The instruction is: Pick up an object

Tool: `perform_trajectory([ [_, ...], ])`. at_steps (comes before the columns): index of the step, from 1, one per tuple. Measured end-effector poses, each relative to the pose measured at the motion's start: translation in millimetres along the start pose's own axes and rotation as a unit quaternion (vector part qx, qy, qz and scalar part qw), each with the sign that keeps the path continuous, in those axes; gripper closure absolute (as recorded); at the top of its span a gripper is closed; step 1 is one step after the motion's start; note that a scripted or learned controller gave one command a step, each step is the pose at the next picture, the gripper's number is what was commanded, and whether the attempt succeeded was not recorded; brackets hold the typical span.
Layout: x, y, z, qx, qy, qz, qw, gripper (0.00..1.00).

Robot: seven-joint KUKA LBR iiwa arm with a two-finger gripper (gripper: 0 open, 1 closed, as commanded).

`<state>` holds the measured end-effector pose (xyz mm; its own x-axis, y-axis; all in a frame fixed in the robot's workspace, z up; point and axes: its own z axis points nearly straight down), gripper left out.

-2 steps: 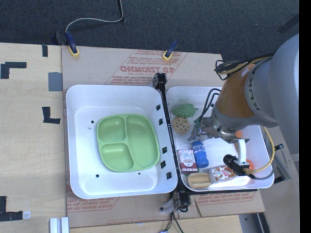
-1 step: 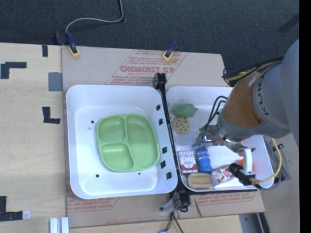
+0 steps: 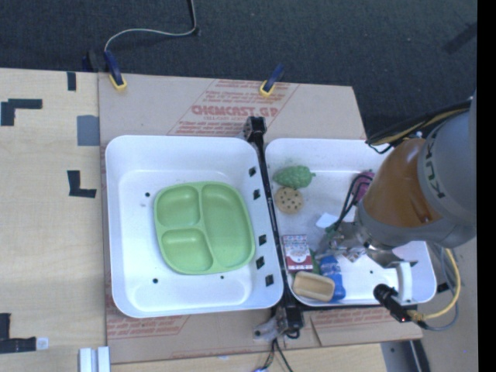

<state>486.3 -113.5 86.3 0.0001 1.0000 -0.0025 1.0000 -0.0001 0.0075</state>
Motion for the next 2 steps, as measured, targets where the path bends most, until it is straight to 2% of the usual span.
perform_trajectory([
  [1, 0, 0, -9, 0.000, 0.001, 0.000, 1.0000, 1.00],
  [2, 51, 13, -119, 0.003, 0.001, -0.001, 1.0000, 1.00],
])
